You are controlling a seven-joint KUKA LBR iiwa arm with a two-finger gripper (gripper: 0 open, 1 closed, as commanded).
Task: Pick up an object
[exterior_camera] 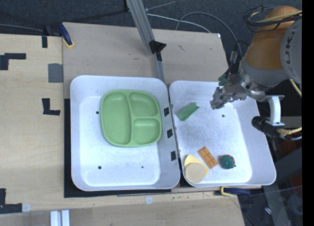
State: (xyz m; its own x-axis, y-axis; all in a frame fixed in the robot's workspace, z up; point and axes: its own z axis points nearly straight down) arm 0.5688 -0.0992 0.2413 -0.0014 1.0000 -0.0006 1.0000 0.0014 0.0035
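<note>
Tool (pixel 219 100) was seen above right bin (pixel 245 137), near green block (pixel 187 111); opening couldn't be determined.

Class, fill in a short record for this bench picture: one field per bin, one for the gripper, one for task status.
left bin: green divided plate
right bin: green block near the top left; cream round piece, orange waffle-like piece and small green-and-red item at the bottom
gripper: above the right bin's upper part, right of the green block
task status: nothing seen held
</note>
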